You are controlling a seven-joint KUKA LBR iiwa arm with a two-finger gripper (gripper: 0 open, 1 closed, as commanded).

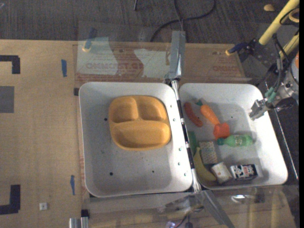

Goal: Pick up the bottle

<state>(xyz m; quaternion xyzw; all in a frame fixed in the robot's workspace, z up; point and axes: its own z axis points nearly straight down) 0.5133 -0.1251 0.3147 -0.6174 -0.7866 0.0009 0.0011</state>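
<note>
Camera view, status notes. Bottle (pixel 236 140): green, lying on side in right bin (pixel 278 167), red cap end touching red item (pixel 221 129). Not lifted; nothing between fingers. Gripper (pixel 257 110): poised at right bin's upper right rim, apart from bottle; finger state cannot be told. Nearby: carrot (pixel 209 113), sausage (pixel 193 114), banana (pixel 202 169), small cartons (pixel 237 171). Left bin (pixel 92 141): orange divided plate (pixel 139 122). Judged: early stage; approach, descent, grasp, lift all outstanding.
</note>
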